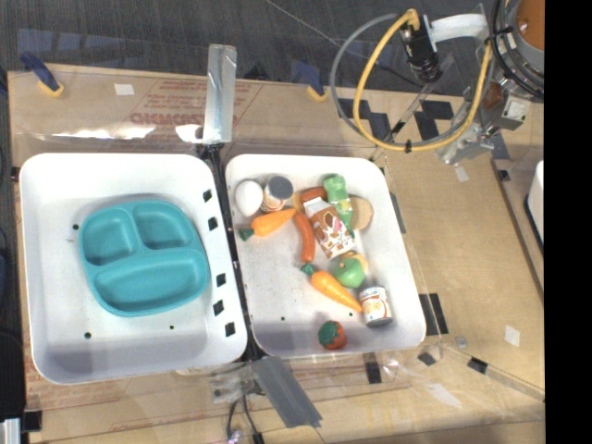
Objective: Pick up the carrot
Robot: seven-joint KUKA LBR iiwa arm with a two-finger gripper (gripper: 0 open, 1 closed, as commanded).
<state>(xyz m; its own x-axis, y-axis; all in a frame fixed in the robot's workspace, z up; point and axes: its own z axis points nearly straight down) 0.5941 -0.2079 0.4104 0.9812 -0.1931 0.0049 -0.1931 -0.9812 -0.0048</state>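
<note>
While arm point(518, 26) sits at upper right, off bench edge, pincer hidden; cannot tell its state or whether it has hold of anything. Two carrots in right bin point(277, 336). Upper carrot point(271, 223): short, orange, green stub at left end, long axis near horizontal, tip toward right, beside white egg point(248, 195). Lower carrot point(333, 289): orange, green top at upper left, tip pointing lower right toward small jar point(375, 307). Teal divided plate point(143, 257) in left bin point(46, 340).
</note>
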